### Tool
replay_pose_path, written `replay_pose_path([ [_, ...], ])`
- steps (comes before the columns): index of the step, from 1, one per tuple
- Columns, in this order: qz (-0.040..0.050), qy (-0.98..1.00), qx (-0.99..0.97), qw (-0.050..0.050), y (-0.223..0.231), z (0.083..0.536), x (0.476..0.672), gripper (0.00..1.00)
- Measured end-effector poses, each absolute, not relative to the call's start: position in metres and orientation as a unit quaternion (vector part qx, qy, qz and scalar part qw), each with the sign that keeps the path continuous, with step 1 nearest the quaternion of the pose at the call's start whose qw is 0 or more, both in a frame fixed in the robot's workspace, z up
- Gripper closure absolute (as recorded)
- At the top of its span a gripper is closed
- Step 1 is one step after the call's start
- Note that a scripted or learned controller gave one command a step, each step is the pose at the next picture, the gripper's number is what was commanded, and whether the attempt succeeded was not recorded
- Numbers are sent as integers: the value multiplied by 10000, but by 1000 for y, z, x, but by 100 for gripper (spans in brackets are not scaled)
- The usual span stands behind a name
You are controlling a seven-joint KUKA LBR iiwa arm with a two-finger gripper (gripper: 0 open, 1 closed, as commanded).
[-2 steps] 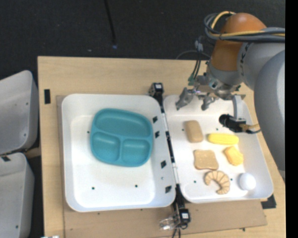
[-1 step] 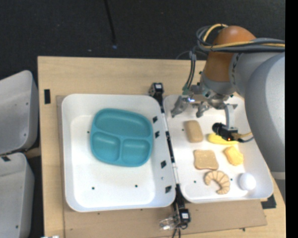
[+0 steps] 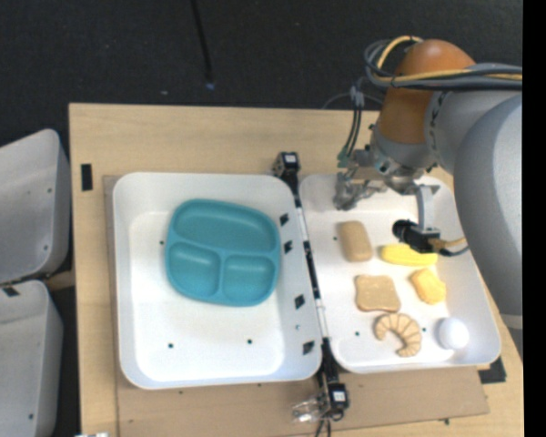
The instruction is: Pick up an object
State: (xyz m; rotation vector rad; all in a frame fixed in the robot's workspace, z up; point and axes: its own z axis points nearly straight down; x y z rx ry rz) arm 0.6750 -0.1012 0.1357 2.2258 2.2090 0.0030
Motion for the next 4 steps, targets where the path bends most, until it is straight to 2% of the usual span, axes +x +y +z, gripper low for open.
replay_pose_path([
  [1,14,7035,7107,17,-100,184,667,100],
  [2,21,7048,7094,28,-101,233,669,100],
  [3,-6,7083,7059,-1,-60,226,648,100],
  [4,6,7093,7049,-5,-17,237,633,100],
])
